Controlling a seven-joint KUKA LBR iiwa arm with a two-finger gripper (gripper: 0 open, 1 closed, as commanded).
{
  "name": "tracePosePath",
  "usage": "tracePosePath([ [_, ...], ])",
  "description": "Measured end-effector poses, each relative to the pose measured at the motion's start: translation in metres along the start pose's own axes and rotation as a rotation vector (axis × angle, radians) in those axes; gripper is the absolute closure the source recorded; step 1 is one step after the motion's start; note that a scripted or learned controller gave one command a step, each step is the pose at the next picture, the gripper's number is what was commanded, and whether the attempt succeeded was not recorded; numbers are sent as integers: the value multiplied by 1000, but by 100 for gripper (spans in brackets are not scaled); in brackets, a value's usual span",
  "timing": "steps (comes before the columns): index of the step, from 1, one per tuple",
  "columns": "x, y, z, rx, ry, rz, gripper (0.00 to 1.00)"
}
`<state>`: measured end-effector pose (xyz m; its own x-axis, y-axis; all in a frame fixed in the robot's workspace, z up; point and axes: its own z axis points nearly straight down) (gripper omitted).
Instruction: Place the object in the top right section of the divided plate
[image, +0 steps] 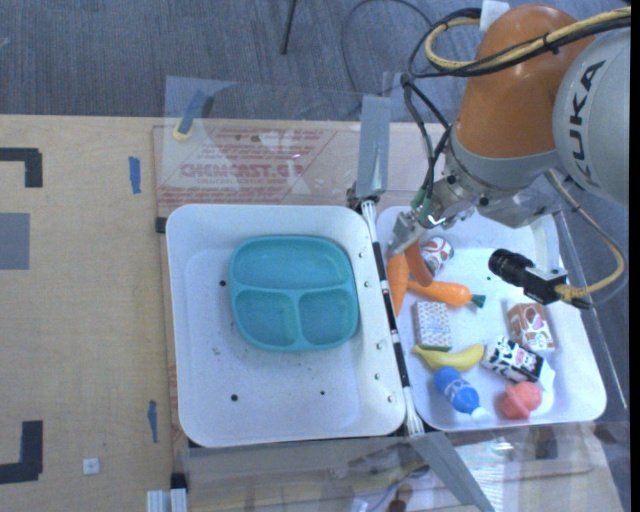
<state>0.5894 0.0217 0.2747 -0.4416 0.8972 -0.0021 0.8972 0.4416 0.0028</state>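
A teal divided plate (293, 292) lies in the left bin (200, 380), with one wide section on its far side and two smaller ones on its near side. Nothing lies in any section. My gripper (412, 232) hangs low over the far left corner of the right bin (585, 395), just above an upright orange carrot (397, 285) and beside a small red and white can (437, 254). A second carrot (446, 293) with a green tip lies crosswise below the can. The wrist hides the jaws.
Further toys lie in the right bin: a waffle square (433, 323), a banana (450, 356), a blue bottle (456, 390), a red strawberry (521, 399), a cow-patterned carton (514, 360) and a pastry (529, 327). A black cable plug (522, 273) hangs over them.
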Motion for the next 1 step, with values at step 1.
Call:
tracePosePath([
  [1, 84, 35, 29, 3, 2, 21, 100],
])
